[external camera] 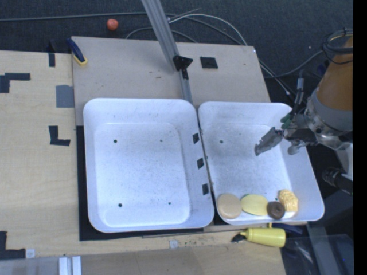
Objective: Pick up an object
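A robotics lab: a plywood bench (143, 67) patched with tape marks, two white bins (97, 153) fixed at its centre, loose cables (229, 30) trailing over dark carpet toward one o'clock, an aluminium camera pole (157, 16) at twelve.

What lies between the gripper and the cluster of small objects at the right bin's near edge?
Bare white bin floor, as seen in the camera view. The gripper hovers above the bin's middle; the tan disc and its neighbours sit apart below.

The arm (338, 90) is cut off at the right edge — the gripper (278, 142) fingers too blurred to read.
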Controlling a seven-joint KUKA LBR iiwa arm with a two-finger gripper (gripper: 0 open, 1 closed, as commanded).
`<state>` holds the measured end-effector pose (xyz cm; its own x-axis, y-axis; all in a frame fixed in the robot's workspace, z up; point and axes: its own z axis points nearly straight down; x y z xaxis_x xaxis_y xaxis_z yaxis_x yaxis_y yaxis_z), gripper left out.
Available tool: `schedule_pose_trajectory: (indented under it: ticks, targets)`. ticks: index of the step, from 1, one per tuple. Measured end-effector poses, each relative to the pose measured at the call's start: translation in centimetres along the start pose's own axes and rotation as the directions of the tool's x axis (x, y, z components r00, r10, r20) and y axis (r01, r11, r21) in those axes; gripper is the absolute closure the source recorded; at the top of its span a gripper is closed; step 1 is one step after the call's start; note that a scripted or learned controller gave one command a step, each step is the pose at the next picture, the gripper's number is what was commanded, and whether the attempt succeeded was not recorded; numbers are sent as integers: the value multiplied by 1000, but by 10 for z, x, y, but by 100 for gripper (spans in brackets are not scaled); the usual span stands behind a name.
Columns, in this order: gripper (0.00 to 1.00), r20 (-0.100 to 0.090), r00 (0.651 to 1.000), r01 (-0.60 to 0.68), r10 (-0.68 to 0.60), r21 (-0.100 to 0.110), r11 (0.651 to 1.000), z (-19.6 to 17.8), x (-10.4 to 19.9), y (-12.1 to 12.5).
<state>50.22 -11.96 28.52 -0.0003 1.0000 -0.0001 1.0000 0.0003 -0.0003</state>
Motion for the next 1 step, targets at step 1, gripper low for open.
schedule_pose_trajectory:
  ticks: [1]
  targets:
    - [0, -1, 1000, 3, -3, 6, 1000, 77, 48, -9]
